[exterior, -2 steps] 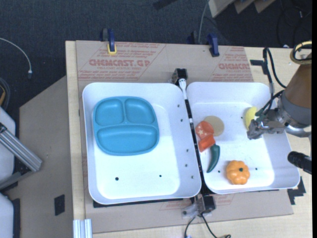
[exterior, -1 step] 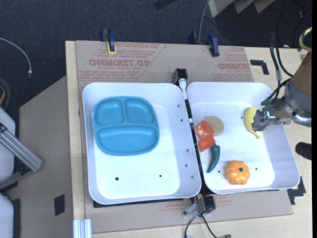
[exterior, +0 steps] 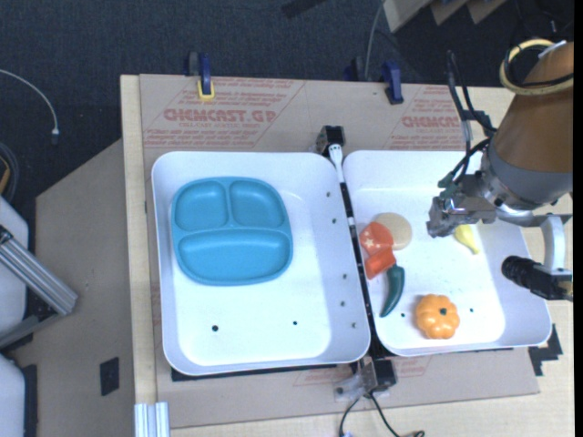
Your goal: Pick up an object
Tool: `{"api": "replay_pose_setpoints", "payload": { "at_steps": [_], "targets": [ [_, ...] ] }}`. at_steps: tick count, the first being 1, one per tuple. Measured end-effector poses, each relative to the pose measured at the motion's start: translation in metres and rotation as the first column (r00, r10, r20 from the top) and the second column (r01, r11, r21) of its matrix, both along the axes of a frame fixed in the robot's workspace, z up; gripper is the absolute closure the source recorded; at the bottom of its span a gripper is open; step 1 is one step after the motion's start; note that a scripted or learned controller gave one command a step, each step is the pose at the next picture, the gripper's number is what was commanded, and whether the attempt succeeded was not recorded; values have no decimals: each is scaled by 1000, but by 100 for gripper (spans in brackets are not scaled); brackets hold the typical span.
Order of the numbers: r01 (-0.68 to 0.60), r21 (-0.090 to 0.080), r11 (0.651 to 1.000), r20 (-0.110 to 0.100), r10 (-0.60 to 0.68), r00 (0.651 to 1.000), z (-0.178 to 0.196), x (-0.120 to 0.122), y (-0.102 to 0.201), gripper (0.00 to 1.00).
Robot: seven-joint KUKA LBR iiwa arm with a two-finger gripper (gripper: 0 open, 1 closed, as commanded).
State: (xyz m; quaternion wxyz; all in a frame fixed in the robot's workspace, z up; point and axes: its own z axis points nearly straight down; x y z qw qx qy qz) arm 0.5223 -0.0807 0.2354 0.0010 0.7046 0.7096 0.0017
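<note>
Camera view: gripper (exterior: 448, 215) low in right bin (exterior: 510, 330), finger state cannot tell. Yellow piece (exterior: 467, 238) just beside at 4 o'clock. Beige round (exterior: 395, 227), red pepper (exterior: 377, 247), green chili (exterior: 393, 289) crowd 9 o'clock side; orange pumpkin (exterior: 436, 316) at 6. Blue divided plate (exterior: 232, 229) in left bin (exterior: 264, 335).

left white shallow plastic bin (exterior: 182, 335), centre-left of frame: holds a light blue three-compartment plastic plate (exterior: 232, 230) in its upper left part, lying flat. two small dark marks on the bin floor lower down. bin sits on a brown cardboard sheet with red printed lettering (exterior: 219, 112), upper centre. two blue clamps, one with a yellow tip (exterior: 205, 76), one plain (exterior: 393, 80), grip the sheet's top edge. dark blue-grey carpet floor (exterior: 91, 35) across the top left. a thin white cable (exterior: 36, 98) lies on it at far left.
</note>
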Motion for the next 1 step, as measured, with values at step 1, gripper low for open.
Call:
{"api": "replay_pose_setpoints", "payload": {
  "at_steps": [1],
  "targets": [
    [1,3,1000,-7,-1,1000,-4,-14,57,100]
  ]
}}
